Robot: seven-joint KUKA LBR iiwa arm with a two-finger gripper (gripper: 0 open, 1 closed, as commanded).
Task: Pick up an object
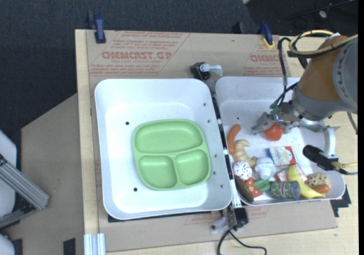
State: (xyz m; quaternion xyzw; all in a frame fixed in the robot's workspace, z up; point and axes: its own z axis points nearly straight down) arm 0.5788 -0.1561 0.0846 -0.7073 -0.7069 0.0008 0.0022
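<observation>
You'll find a small red object (274, 132) in the right bin (250, 91), right of centre in the frame, directly beneath the gripper (273, 126); whether the jaws grip it, you cannot tell. Lower right, toys crowd together. The left bin (114, 134) holds a green divided tray (170, 153).

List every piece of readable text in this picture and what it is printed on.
"CHEMCAST GP": red print on the brown protective paper covering the bench board, above the left bin.
A repeat of that print above the right bin, partly cut off by the arm.
The small package in the right bin: print too small to read.
</observation>
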